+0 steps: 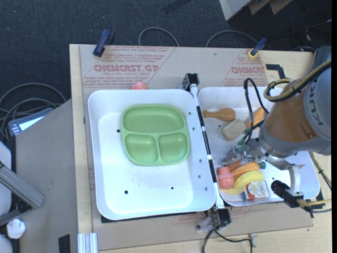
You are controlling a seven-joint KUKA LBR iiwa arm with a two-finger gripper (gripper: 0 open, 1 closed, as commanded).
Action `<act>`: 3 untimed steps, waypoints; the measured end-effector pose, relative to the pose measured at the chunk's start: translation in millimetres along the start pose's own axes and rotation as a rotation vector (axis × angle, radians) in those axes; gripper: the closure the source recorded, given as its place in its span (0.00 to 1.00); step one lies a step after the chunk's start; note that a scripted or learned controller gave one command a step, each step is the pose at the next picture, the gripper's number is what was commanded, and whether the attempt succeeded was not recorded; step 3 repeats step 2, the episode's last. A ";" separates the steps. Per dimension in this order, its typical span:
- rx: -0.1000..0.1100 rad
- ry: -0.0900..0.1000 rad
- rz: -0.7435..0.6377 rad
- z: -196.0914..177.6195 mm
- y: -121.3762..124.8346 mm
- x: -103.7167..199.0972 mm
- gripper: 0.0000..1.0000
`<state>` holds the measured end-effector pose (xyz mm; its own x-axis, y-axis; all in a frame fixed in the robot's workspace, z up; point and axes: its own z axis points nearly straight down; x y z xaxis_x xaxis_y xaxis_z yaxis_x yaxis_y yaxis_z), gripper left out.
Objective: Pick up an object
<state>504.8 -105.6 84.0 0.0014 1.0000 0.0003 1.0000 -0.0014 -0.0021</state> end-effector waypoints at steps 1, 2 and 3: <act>-0.003 0.000 0.000 -10.0 0.6 0.5 1.00; -0.004 0.000 -0.003 -140.9 23.1 55.9 1.00; -0.004 0.000 -0.003 -140.9 23.1 55.9 1.00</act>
